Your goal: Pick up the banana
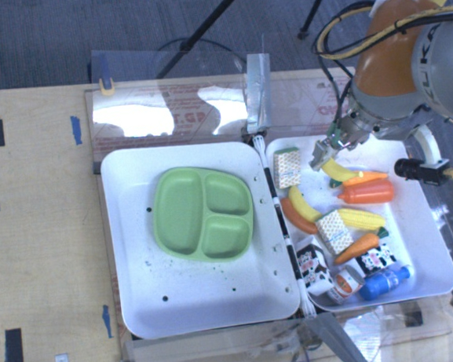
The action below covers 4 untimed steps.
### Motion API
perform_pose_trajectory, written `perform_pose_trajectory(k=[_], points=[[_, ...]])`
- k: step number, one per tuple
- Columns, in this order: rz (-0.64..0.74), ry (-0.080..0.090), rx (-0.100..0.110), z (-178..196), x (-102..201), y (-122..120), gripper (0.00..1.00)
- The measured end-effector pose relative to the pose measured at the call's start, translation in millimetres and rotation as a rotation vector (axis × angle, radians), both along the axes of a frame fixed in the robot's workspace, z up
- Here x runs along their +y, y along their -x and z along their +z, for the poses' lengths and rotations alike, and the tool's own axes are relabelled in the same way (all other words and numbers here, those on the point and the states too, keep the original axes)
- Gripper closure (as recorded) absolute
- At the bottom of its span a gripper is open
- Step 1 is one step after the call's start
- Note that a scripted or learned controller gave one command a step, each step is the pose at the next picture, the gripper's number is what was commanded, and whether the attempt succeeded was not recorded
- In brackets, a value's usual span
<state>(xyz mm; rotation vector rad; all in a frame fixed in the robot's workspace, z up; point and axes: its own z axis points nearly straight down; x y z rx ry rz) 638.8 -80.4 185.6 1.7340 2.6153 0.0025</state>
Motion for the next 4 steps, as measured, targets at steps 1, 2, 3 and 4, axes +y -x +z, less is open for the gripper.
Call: perform_pose_trajectory(k=[1, 2, 3, 4], points=[[0.000, 0.000, 0.000, -0.2, -0.2, 0.1, 0.00], [0.087, 0.002, -0.006, -87.7, -32.5, 17.7, 0.00], [0.084, 0.002, -0.009, -78.4, -33.4, 17.4, 1.00], [-0.168, 0.000, 0.000, -0.3, 18.4, -1.3, 1.00]])
